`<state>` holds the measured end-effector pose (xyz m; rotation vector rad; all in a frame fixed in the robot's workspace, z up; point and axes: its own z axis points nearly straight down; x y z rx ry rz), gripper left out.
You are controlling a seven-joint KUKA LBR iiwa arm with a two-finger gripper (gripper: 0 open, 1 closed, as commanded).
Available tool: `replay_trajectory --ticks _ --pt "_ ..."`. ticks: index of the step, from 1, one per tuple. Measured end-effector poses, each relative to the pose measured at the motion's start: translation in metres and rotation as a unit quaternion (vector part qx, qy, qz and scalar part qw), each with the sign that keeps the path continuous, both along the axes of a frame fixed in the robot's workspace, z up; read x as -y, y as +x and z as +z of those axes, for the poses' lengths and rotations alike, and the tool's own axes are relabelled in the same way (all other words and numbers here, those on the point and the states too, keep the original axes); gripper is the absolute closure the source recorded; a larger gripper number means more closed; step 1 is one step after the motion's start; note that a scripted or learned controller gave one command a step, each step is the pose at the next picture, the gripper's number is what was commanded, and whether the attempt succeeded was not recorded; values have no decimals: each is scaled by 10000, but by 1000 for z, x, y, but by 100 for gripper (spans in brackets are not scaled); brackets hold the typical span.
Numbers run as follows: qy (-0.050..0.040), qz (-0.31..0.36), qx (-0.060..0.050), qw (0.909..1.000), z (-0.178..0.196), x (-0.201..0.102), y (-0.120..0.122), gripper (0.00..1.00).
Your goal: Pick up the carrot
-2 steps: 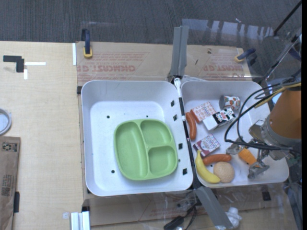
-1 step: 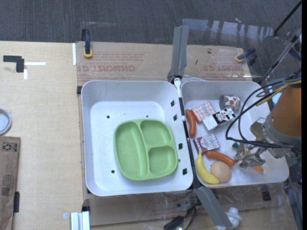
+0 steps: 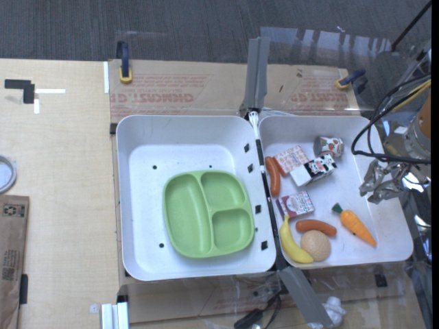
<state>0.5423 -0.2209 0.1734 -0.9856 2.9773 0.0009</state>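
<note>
The tabletop [image 3: 55,149] carries my two white bins side by side. The left bin [image 3: 137,184] holds a green divided plate [image 3: 209,212] and nothing I need. The right bin [image 3: 398,252] is where my work lies, and it is crowded on its left half.

My claw [image 3: 384,184] hangs over the right edge of that right bin, grasping nothing; whether it is spread or pressed together I cannot tell from here, as the metal there is a blurred tangle. The carrot [image 3: 358,226] lies just nearer than my claw and a little to its left, orange with a green top, slanting so the tip points toward the bin's near right corner.

My worries, biggest first. The bin's right wall is close to the carrot's tip, so if I come down off to the right I could strike the rim or pin the carrot against it. The carrot is tapered and slanted; closing across the thin end, or along its length instead of across it, would likely let it squirt out. Next, the sausage [image 3: 315,227] and the round bun [image 3: 315,245] sit to the carrot's left, near but apart, and a drift leftward could nudge them. The banana [image 3: 291,242], cartons [image 3: 297,203] and small can [image 3: 329,146] are farther off and matter least.
</note>
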Motion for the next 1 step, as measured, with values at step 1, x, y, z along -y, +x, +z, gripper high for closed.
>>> replay_trajectory --ticks 1 --pt "2 1 -5 10000 0 0 0 0"
